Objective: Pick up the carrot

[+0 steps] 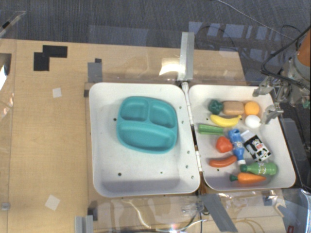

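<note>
The carrot [250, 178], orange with a green stem end, lies flat near the front edge of the right bin [286, 178], just below a green bottle [260, 168]. My gripper [268, 101] hovers over the bin's far right corner, well behind the carrot. Its fingers are spread open and nothing sits between them.
The right bin also holds a red sausage [222, 162], red pepper [223, 144], blue bottle [236, 142], black-and-white carton [256, 147], banana [226, 121], bread roll [233, 108], orange [251, 108], white egg [252, 121] and other green produce. A teal divided plate [146, 124] sits in the left bin [102, 174].
</note>
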Motion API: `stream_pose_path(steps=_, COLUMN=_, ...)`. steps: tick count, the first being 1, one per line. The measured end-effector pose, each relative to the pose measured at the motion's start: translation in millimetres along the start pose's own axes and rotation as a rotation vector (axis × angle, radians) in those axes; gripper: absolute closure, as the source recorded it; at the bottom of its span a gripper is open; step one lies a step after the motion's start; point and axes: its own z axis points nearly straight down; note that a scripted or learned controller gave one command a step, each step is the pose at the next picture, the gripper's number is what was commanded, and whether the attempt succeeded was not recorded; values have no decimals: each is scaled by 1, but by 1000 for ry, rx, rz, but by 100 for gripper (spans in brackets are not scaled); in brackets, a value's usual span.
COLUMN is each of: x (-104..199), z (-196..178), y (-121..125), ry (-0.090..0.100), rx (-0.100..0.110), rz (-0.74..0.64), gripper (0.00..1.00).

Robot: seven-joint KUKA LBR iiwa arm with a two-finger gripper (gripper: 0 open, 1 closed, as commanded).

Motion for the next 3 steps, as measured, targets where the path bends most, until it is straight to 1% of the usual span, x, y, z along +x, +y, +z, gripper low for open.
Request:
stream_pose_path(steps=1, x=-25, z=104, y=-3, ry=10, rx=-4, rz=86, gripper=0)
stream_pose_path(steps=2, x=-47, z=144, y=-6, ry=8, rx=-1, rz=90, gripper=0)
stream_pose_path(steps=3, x=-47, z=143, y=-3, ry=18, rx=-3, rz=377, gripper=0)
